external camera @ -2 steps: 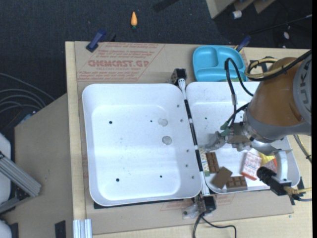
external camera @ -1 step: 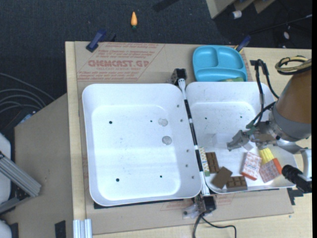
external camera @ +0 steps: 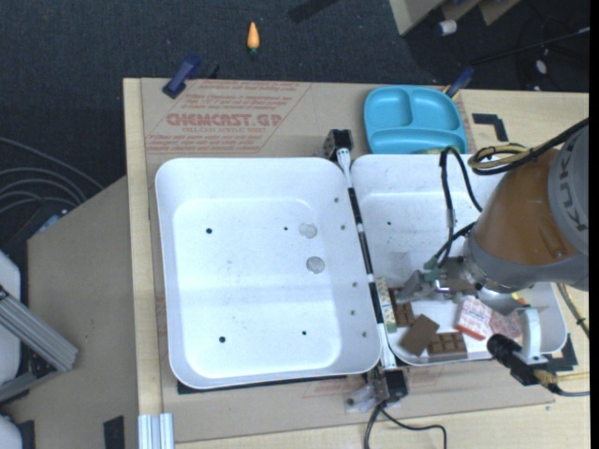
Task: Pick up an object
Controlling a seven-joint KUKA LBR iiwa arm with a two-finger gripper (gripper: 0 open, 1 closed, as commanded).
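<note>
The counter (external camera: pixel 234 110) is a tan board printed with red lettering, standing on dark carpet (external camera: pixel 94 26). Grey cables (external camera: pixel 37 204) lie on the floor at 9 o'clock from the counter.

The left bin (external camera: pixel 187 279) occupies the counter's centre; two small round discs (external camera: pixel 312 248) rest on its floor, one above the other.

The arm (external camera: pixel 533 223) enters from 3 o'clock, its orange band over the right bin (external camera: pixel 402 195). Black cable loops run along it.

A blue divided tray (external camera: pixel 412 120) sits at 12 o'clock from the right bin, touching its far rim.

The claw (external camera: pixel 440 283) is low in the right bin, at 9 o'clock from the wrist. Whether it is apart or together cannot be told; nothing visibly sits in it.

The objects lie clustered in the right bin's near half, at 6 o'clock from the claw:
- A brown flat block (external camera: pixel 419 333), long axis running from 7 to 1 o'clock.
- A dark brown bar (external camera: pixel 447 346), long axis running 9 to 3 o'clock, touching the block.
- A white and red packet (external camera: pixel 473 318), at 3 o'clock from the block, tilted.
- A small dark piece (external camera: pixel 404 312), beside the bin's left wall.

On the carpet at 12 o'clock lies a small orange item (external camera: pixel 253 36). A blue clip (external camera: pixel 181 78) rests on the counter's far left corner.
</note>
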